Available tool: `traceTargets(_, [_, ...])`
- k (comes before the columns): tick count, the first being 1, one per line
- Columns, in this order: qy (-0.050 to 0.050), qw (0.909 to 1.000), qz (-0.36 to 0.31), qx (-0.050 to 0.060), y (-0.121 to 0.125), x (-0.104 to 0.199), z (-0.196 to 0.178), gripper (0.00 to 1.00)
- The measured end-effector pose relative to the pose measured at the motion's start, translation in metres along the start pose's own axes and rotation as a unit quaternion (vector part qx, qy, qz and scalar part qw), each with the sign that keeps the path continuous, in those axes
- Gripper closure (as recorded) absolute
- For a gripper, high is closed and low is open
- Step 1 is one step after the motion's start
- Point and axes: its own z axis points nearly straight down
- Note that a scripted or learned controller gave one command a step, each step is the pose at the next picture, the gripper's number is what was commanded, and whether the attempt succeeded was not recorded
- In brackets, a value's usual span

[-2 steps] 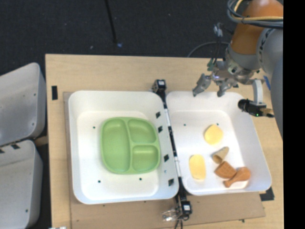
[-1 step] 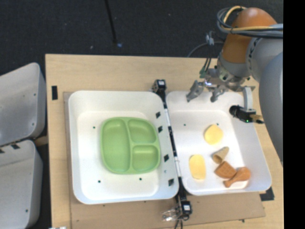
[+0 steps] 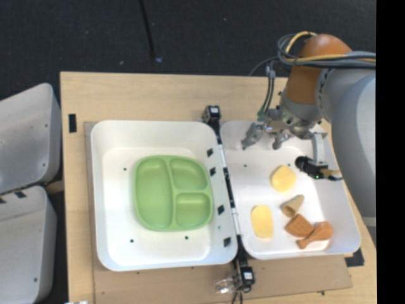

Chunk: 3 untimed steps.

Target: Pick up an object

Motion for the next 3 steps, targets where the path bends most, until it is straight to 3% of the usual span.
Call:
traceTargets(1, [0.000, 1.0000, 0.000, -0.001, 0.000, -0.001, 0.012, 0.00])
traceTargets(2, [-0.001, 1.0000, -0.001, -0.003, 0.001, -0.002, 0.000, 1.00])
traceTargets(3, [0.000, 1.0000, -0.001, -0.006, 0.001, 0.001, -0.065, 1.00])
